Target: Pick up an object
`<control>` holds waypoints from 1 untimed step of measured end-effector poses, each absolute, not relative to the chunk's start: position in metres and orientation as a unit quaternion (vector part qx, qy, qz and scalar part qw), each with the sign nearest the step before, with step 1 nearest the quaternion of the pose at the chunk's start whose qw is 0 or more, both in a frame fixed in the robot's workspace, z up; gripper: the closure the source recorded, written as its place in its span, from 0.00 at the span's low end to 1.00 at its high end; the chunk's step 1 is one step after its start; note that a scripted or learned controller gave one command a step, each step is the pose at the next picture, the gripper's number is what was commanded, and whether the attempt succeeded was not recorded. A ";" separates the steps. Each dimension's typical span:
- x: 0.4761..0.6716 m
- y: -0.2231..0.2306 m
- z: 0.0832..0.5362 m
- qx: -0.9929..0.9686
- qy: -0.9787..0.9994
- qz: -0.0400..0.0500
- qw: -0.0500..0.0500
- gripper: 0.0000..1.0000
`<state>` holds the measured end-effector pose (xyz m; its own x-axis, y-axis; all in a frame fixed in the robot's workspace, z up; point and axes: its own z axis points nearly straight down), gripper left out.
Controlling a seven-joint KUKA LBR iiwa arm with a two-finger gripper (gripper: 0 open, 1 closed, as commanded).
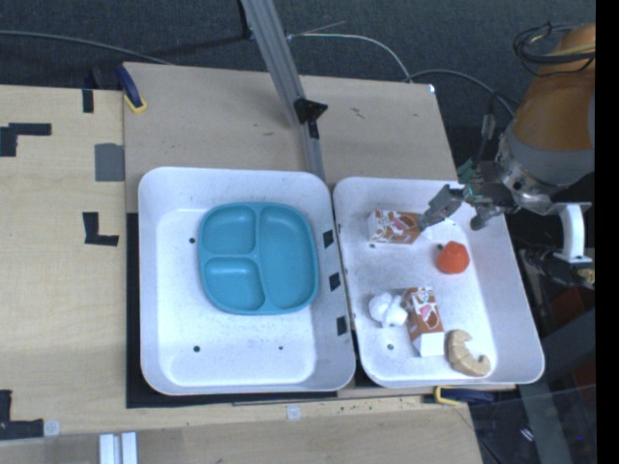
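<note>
Glossy white plastic bins (155, 259); a smooth matt teal plastic plate (258, 257); pale wood-grain bench (58, 259); at twelve o'clock, a brushed-metal rail (271, 37).

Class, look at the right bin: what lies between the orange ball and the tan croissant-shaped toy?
In the camera view, bare white bin floor separates the orange ball from the croissant-shaped toy.

2 bins (155, 288), 1 tray (258, 257), 5 small objs (452, 257).

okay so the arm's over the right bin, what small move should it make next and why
Probably lower the pincer a little toward the orange-red ball. The pincer sits above the right bin near its far edge with nothing between its fingers, and the ball lies close by, apart from the other items.
</note>
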<state>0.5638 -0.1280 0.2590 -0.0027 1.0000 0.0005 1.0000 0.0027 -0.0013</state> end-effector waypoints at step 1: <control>0.564 -0.128 0.259 -0.706 -0.708 0.000 0.001 0.00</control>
<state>0.5637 -0.1281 0.2591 -0.0026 1.0000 0.0005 1.0000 0.0026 -0.0012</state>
